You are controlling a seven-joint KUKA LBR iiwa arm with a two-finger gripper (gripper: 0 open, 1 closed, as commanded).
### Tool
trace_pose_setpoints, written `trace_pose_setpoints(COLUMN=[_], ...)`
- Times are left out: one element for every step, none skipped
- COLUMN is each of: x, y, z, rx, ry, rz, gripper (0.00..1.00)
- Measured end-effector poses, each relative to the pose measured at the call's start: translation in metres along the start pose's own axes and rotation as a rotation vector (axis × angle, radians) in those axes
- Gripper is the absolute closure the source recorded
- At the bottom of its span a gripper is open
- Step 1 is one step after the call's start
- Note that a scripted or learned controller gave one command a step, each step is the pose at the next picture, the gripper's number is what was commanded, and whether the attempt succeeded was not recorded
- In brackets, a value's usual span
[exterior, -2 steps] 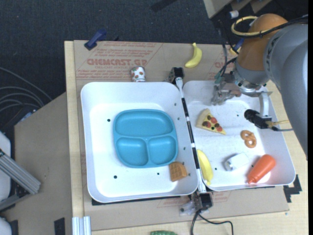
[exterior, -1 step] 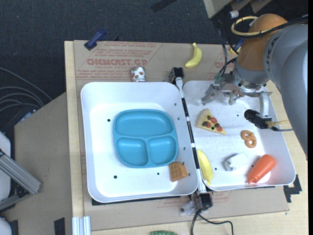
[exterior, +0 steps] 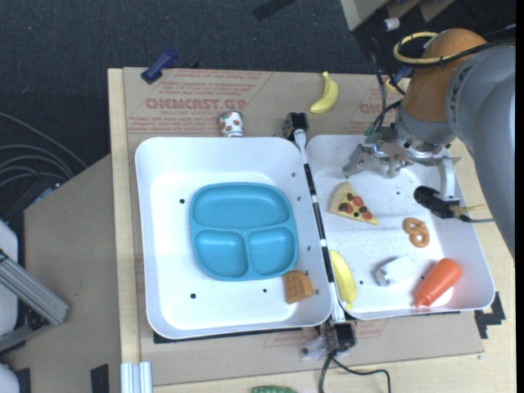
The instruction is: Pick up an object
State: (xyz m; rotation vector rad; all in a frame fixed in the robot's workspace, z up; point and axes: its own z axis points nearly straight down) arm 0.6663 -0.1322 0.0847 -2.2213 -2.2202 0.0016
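My gripper [exterior: 375, 166] hovers over the far edge of the right bin [exterior: 467, 244], its fingers spread open with nothing between them. Just in front of it and slightly left lies a pizza slice [exterior: 352, 204]. Further toward the front are a pretzel [exterior: 416, 232], an orange carrot [exterior: 436, 282], a small white object [exterior: 397, 270] and a yellow banana [exterior: 342, 278] along the bin's left wall. The left bin [exterior: 160, 219] holds a blue divided plate [exterior: 243, 229] and a brown cracker [exterior: 298, 286].
On the bench behind the bins lie a second banana [exterior: 324, 95], a small red-spotted cup [exterior: 232, 124] and a blue clip [exterior: 159, 66]. A black part with a cable [exterior: 434, 201] hangs over the right bin's right side. The grey arm [exterior: 483, 97] covers the top right corner.
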Motion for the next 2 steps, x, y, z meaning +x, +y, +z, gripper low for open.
trace_pose_setpoints(x=[0.0003,0.0004], y=[0.0008,0.0007], z=[-0.0106,-0.0105], rx=[-0.003,-0.002], ry=[-0.001,-0.001], rz=[-0.001,-0.001], gripper=[1.0,0.0])
